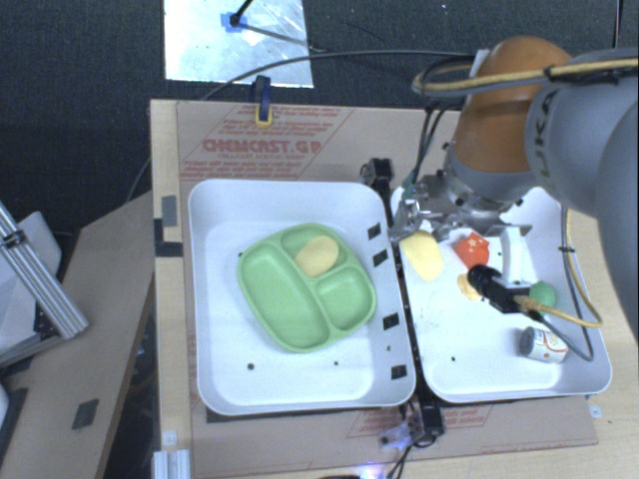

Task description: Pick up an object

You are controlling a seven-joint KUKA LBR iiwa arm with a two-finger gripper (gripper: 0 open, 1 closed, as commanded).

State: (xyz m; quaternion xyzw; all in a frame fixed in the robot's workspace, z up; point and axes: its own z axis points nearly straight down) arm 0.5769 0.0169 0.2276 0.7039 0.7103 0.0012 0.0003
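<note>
My gripper (414,220) hangs over the upper left corner of the right bin (499,382), close to the wall between the two bins. Directly below it, and touching it or nearly so, is a pale yellow rounded object (425,256). To the right of that lie a red object (472,248) and a small yellow piece (465,287). Further right are a green ball (543,293), a white upright piece (513,252) and a small can (542,344) on its side.
The left bin (230,367) holds a green divided plate (290,312) with a yellow object (319,255) in its upper compartment. The arm's grey and orange body covers the right bin's far edge.
</note>
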